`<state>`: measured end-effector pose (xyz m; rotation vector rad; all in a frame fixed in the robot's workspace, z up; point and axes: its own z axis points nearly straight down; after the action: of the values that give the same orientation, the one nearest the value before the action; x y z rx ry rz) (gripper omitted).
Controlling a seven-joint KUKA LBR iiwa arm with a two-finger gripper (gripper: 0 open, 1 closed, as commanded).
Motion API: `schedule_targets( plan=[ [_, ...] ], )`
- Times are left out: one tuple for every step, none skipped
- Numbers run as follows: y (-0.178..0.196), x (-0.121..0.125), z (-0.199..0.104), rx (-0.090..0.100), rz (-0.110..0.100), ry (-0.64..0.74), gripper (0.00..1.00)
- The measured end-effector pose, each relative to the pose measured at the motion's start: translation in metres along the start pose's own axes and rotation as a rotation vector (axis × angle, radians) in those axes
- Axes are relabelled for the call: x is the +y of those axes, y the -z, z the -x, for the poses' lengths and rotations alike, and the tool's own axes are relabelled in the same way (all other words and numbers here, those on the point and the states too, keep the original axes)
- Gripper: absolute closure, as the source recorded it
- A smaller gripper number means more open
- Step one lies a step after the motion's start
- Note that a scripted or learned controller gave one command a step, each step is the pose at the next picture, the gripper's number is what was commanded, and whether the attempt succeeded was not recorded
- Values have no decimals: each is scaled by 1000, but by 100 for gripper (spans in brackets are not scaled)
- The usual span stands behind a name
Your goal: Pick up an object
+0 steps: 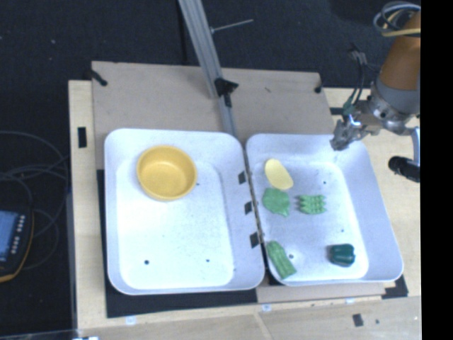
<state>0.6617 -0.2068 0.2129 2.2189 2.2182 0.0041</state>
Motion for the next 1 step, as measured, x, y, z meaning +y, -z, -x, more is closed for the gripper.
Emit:
schedule_targets(
  plan=[
    [9, 3, -47, 1, -3, 3, 100]
  ],
)
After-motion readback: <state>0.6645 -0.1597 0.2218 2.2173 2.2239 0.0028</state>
